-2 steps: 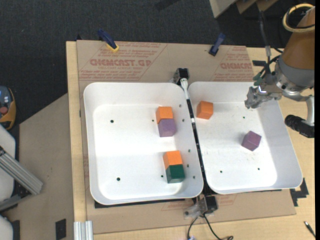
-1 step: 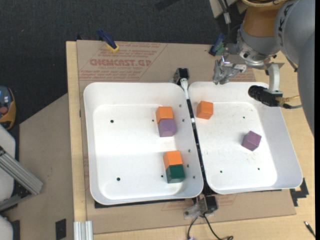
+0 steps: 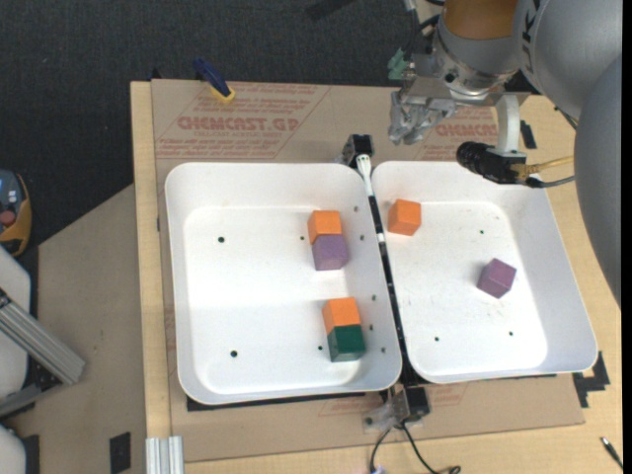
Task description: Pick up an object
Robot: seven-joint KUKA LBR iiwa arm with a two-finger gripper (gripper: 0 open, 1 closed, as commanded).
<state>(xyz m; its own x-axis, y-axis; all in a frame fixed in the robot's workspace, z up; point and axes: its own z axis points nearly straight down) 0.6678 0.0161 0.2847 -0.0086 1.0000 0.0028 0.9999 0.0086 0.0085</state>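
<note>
Two-finger metal gripper [image 3: 413, 131] hangs above the right white plastic bin's [image 3: 553, 265] far edge, off its far-left corner. Finger spacing cannot be told; apparently nothing held. Nearest candidate, small orange cube [image 3: 404, 217], sits inside that far-left corner, nearer the camera than the gripper.

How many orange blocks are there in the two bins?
3. One orange block is in the left white bin, touching a purple block. A second is nearer the front, against a green block. The third lies in the right white bin.
</note>
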